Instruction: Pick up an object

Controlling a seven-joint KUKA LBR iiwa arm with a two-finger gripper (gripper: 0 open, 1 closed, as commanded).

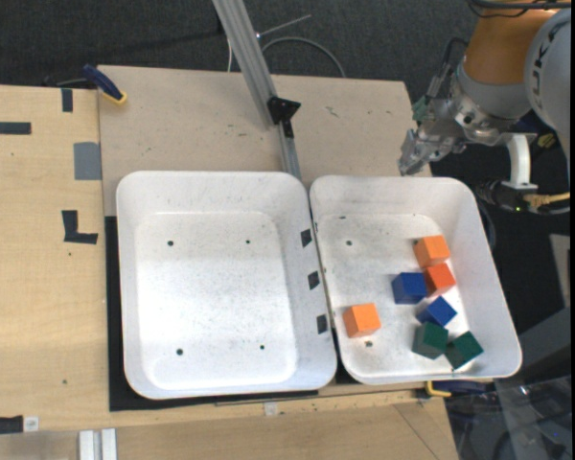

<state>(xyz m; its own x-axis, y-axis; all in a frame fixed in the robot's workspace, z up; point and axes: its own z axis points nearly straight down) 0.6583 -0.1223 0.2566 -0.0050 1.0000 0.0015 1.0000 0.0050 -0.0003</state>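
Here the gripper [414, 157] hangs over the far rim of the right bin [393, 192], clear of everything, which suits an approach rather than a grasp; whether it is parted or closed, I cannot tell. The candidates lie in that bin: a lone orange block [362, 319] toward the middle, the others clustered by the right wall, harder to single out.

Robotics lab, by the look of it. Plywood bench [220, 113] patched with black and grey tape marks. Two shallow white bins [211, 286] set side by side on a black mat. Slanted aluminium mast [244, 41] with a loose cable behind. Industrial arm [508, 56], grey with an orange band, at the right. Small coloured test blocks [431, 300] lie in the right-hand bin.
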